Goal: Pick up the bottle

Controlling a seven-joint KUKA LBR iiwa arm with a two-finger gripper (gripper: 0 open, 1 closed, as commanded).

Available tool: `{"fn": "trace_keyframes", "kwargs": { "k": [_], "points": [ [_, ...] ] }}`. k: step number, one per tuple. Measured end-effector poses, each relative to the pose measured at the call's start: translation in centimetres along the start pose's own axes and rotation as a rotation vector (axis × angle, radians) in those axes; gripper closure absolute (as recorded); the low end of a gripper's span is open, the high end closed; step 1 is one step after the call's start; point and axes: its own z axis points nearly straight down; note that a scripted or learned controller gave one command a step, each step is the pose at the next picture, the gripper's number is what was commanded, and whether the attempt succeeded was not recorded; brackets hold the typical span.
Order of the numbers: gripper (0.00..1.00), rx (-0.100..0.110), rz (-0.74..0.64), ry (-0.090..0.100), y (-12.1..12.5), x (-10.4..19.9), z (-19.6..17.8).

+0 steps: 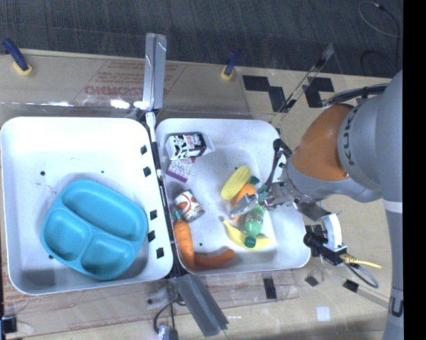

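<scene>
Overhead slanted view of the tabletop (71, 73), with all positions given relative to the right bin (220, 127). The left bin (28, 140) adjoins its left wall and holds a blue three-compartment tray (92, 227). The grey arm (372, 144), with its orange band (324, 147), reaches over the right bin's right rim. The gripper (259, 202) hangs inside the right bin, just right of centre, directly above the bottle (253, 227). Whether the fingers are apart, together or clamped on anything cannot be told, as they blend with the clutter beneath.

The bottle, clear green with a green cap, lies tilted in the bin's lower right part, cap toward the front wall, resting across a yellow banana (235, 235). A corn cob (235, 182) lies near the centre, just above the gripper, with a small orange item (247, 189) touching it. A black-and-white carton (186, 146) sits in the bin's upper left part, with a purple packet (178, 169) just below. A red-and-white can (188, 205) lies by the left wall. A carrot (183, 241) occupies the lower left corner, and a brown sausage (214, 259) lies along the front wall.
</scene>
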Motion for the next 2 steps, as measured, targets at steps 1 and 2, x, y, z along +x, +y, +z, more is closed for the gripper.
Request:
{"fn": "trace_keyframes", "kwargs": {
  "k": [1, 2],
  "points": [
    [0.00, -0.001, -0.005, 0.001, -3.9, 0.6, 1.0],
    [1.00, -0.001, -0.009, 0.000, -3.9, 0.6, 0.0]
  ]
}}
